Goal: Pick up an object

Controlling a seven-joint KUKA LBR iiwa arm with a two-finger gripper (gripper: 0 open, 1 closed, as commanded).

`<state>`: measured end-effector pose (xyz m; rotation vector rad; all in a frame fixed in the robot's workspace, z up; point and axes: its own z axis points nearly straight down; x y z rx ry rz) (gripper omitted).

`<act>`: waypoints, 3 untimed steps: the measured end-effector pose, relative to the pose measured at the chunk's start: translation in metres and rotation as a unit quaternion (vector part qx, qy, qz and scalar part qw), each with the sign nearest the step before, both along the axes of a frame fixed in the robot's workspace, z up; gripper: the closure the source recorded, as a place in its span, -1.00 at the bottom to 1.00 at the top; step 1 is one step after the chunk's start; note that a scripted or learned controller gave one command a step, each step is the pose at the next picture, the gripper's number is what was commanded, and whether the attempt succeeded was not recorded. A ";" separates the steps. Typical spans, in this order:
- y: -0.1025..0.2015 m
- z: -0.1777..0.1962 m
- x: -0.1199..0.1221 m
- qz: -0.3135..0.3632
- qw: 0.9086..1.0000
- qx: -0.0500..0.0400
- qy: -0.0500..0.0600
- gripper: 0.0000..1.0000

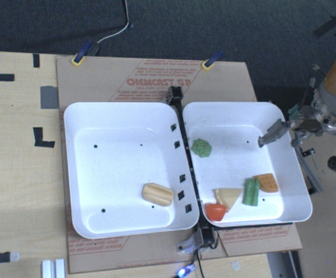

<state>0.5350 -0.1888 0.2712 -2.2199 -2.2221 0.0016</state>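
Stock for you: bread roll (157, 194) in left bin (78, 120); broccoli (201, 148), wedge (228, 197), tomato (215, 212) in right bin (284, 213); tool (270, 135) at that bin's rim, jaw state untellable, risks snagging.

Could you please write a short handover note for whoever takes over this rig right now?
Gripper: over the upper right edge of the right bin, nothing seen between its fingers.
Right bin holds a green broccoli-like piece, a pale wedge, a red piece, a green block and an orange piece, clustered near the front except the broccoli.
Left bin holds a tan bread-roll-like piece.
Done: nothing picked yet.
Left: descend on one object, grasp, lift.
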 end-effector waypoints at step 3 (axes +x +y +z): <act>0.216 -0.095 0.008 0.001 1.000 0.000 0.007 -1.00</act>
